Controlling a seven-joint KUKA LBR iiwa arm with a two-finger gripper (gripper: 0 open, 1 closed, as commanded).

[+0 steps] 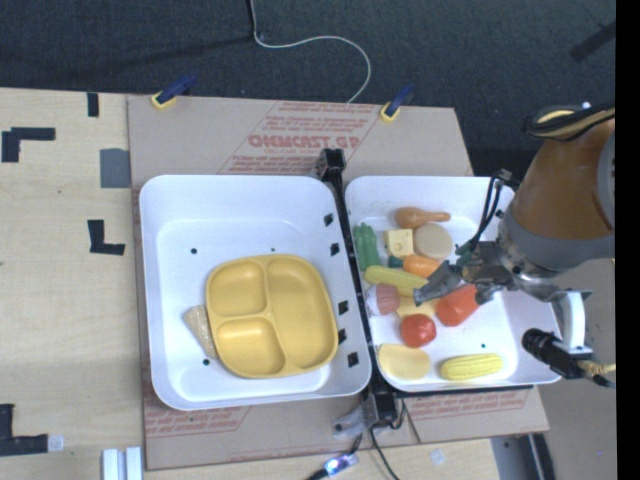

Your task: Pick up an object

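The right bin (pixel 495 190) holds several toy foods. My gripper (pixel 450 283) hangs low over the middle of this bin, its dark tip reaching left toward a yellow-green banana (pixel 393 277). A red pepper (pixel 457 307) lies directly under and against the gripper; whether it is gripped is hidden. Close by are a red tomato (pixel 418 329), an orange piece (pixel 420 264), a beige round piece (pixel 433 240) and a yellow cube (pixel 400 241).
A corn cob (pixel 472 367) and a pale yellow piece (pixel 403 361) lie at the right bin's front. A green vegetable (pixel 366 243) sits by the divider and a brown pastry (pixel 420 216) at the back. The left bin (pixel 170 218) holds a yellow divided plate (pixel 270 313).
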